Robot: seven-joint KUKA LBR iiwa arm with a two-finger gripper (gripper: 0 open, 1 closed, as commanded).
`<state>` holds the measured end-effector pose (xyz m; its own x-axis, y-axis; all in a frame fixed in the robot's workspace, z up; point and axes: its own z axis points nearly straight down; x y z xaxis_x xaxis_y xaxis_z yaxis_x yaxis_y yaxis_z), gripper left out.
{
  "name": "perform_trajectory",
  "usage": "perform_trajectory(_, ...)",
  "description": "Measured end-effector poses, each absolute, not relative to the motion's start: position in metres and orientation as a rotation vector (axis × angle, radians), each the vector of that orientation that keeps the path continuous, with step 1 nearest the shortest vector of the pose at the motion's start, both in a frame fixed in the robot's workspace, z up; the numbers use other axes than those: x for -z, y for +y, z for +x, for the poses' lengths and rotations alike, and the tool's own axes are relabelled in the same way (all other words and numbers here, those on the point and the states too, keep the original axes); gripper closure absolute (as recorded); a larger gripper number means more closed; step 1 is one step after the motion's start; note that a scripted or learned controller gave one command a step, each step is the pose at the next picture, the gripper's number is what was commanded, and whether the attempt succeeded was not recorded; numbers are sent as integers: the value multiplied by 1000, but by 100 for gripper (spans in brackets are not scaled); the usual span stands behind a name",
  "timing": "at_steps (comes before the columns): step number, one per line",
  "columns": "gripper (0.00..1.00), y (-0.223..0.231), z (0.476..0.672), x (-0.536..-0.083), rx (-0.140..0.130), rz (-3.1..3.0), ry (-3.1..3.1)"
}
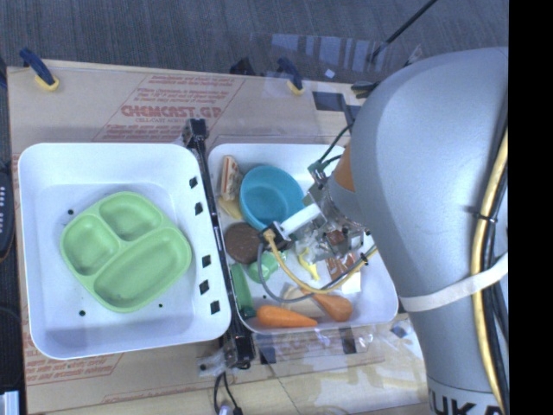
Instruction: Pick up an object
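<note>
The gripper (333, 247) is down in the right bin (383, 306), in the clutter at the bin's middle. Its tip is lost among small mixed pieces there, so I cannot tell whether it is open or closed, or whether anything is held.

Nearest to it is the blue bowl (270, 195), up and to the left and just beside the gripper body, standing upright with its mouth open to the camera. Left of the gripper, near the bin's left wall, lies a brown disc (243, 242), flat and touching the bowl's lower rim or just short of it. Below the gripper, along the near wall, a carrot (285, 317) lies lengthwise. An orange-brown club-shaped piece (333, 304) rests just to the carrot's right. A green stick (241, 290) lies against the left wall below the disc. A tan roll (228, 178) sits in the far left corner, beside the bowl.

The grey arm (432, 188) covers the bin's right side.

The left bin (34, 232), well apart from the gripper, holds a green divided plate (125, 249) lying flat. Both bins rest on brown cardboard (155, 102).
</note>
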<state>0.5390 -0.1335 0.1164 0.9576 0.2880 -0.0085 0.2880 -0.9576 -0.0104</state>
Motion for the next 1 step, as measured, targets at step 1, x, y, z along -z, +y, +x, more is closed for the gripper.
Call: perform_trajectory(1,100,-113,569,-162,-11,-3114,-336)
